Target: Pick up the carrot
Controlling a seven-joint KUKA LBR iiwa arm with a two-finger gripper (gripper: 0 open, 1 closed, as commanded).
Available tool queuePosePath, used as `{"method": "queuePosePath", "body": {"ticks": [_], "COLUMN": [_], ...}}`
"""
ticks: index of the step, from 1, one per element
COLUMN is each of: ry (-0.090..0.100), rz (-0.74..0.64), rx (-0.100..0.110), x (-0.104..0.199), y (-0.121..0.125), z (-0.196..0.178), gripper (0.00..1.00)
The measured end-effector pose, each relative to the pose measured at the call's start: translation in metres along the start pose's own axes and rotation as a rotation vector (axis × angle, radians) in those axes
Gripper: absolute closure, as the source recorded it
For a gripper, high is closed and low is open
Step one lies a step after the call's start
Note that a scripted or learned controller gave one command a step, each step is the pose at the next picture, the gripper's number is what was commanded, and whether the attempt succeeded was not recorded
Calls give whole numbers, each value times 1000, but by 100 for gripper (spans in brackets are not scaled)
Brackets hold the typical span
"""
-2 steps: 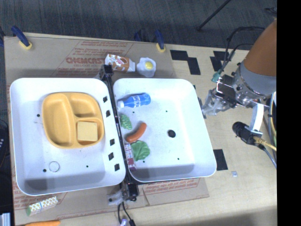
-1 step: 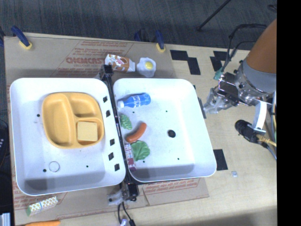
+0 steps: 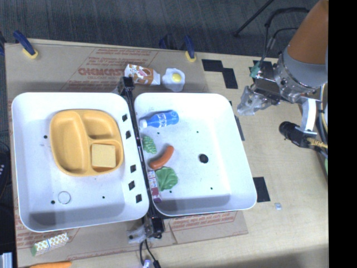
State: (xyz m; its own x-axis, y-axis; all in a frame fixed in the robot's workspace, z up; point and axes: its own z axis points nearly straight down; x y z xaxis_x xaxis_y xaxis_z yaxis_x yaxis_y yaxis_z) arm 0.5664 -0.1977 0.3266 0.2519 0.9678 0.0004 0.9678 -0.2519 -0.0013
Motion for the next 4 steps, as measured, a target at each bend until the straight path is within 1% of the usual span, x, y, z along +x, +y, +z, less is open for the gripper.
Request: {"method": "queuePosePath", "body": {"ticks": [1, 2, 3, 4], "ry": [0, 0, 0, 0], "rz": [-116, -122, -299, -304], "rx": [1, 1, 2, 2], "x": [17, 17, 17, 18], "y": [81, 81, 89, 89], "z": [19, 8, 32, 22], "gripper": [100, 100, 100, 100]}}
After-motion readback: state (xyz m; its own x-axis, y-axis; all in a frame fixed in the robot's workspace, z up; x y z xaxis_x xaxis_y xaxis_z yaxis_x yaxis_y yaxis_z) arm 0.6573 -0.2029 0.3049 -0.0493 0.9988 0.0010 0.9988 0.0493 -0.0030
